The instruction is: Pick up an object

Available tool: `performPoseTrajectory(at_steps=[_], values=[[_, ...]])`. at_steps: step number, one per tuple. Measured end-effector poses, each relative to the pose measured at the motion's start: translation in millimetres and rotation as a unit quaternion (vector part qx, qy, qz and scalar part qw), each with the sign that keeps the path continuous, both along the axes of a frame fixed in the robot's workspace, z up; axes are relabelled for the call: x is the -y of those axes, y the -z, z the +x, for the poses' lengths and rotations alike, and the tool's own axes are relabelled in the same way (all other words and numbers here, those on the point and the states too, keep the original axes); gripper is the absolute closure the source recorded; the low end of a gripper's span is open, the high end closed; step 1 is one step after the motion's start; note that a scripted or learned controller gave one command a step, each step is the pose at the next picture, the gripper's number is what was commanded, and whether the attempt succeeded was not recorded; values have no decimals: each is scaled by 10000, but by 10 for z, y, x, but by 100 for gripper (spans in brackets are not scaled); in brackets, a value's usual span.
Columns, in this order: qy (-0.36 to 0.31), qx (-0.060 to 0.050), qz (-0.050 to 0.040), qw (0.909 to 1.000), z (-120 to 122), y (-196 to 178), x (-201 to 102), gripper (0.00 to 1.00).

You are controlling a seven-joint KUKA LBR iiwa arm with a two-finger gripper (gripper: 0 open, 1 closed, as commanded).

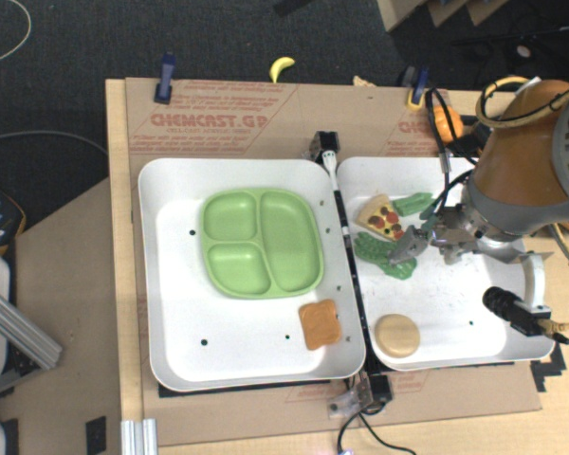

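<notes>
In the right bin (512,344), the gripper (412,242) hangs over green toy leaves (384,254), seemingly lining up a grab; I can't tell its opening.

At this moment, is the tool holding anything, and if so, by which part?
It cannot be told. The tool sits low among the green toy pieces beside the pizza slice in the right bin, but no item shows clearly between its tips.

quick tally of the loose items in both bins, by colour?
Green: 3 - divided plate, leafy piece, strip
Tan/brown: 2 - toast slice, round bun
Multicolour: 1 - pizza slice
Total: 6
</notes>
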State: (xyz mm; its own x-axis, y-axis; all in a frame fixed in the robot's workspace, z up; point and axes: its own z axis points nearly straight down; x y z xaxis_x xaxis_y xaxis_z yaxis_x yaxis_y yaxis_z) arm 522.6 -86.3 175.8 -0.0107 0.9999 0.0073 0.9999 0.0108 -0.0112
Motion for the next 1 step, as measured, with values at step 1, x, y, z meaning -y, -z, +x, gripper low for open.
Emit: performPoseTrajectory(at_steps=[1], values=[[58,36,-28,10000,106,961,64,0]])
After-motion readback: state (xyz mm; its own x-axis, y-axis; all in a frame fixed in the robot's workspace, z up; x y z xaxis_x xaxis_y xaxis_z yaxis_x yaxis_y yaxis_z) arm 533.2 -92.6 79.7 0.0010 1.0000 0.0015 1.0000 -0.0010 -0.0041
